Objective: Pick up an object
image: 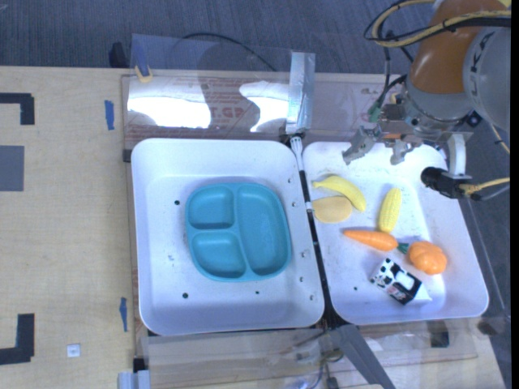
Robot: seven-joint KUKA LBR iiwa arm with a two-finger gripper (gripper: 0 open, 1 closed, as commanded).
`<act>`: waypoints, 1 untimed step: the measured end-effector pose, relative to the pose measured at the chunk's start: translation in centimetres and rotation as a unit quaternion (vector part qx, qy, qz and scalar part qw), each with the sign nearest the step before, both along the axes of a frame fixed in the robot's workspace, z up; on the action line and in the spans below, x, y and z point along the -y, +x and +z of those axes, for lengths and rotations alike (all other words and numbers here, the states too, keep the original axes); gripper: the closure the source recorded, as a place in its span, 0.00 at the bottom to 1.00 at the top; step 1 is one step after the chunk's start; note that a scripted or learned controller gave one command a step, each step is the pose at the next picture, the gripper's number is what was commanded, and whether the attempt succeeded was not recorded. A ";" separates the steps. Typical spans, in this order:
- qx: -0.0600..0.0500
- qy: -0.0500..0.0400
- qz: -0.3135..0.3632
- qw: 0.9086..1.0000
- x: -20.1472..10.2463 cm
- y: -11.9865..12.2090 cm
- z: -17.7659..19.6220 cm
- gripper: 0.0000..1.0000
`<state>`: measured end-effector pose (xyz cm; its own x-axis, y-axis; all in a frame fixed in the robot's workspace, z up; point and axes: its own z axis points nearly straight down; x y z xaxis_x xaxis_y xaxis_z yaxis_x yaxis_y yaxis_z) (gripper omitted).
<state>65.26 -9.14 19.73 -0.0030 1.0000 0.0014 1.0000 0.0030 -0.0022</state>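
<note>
1. I see the carrot (370,238) lying mid right bin (470,298), long axis crosswise, tip toward the left bin (154,298).
2. My gripper (375,147) hangs over the right bin's far edge, fingers spread, gripping nothing, arm entering from the right.

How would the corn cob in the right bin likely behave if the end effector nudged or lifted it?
The corn cob looks round-bodied and lies flat, so it may roll sideways. Its smooth, toy-like surface suggests something stiff, probably light, possibly slippery.
</note>
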 end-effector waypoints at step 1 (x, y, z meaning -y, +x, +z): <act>0.003 -0.001 0.092 0.996 4.0 -9.5 -11.0 0.00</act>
<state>55.75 -13.11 8.71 -0.1852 0.9827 -0.0017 0.9827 0.1852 0.0039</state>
